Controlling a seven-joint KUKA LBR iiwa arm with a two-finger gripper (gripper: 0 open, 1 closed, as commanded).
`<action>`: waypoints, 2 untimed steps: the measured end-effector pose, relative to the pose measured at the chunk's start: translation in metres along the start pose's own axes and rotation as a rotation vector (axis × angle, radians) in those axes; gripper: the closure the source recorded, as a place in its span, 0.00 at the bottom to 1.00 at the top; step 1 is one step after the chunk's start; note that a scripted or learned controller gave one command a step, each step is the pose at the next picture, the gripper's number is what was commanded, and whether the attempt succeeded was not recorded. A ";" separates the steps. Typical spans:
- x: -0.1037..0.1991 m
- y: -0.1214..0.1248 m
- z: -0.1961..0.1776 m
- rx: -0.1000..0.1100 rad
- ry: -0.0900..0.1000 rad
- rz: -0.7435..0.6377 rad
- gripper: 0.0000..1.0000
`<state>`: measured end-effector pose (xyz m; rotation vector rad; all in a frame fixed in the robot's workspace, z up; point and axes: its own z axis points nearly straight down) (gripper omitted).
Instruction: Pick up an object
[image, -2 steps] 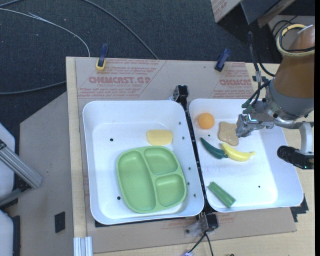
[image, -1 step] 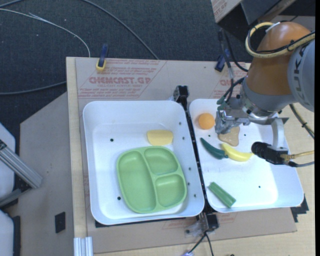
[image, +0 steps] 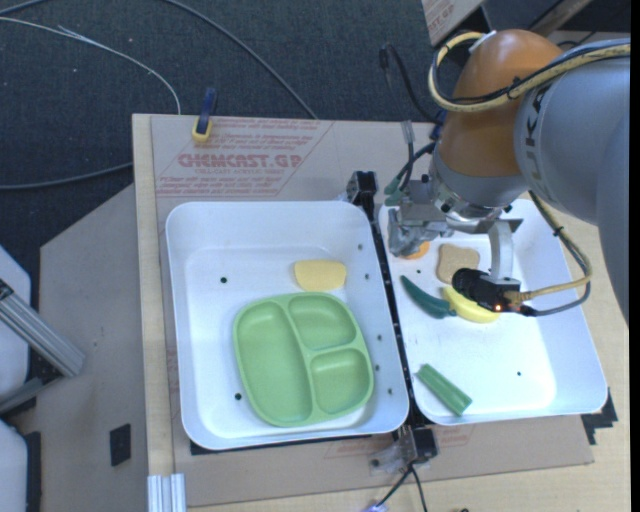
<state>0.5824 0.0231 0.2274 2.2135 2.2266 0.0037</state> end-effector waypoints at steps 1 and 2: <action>0.045 0.015 0.010 0.001 0.000 0.004 1.00; 0.044 0.015 0.010 0.001 -0.001 0.005 0.00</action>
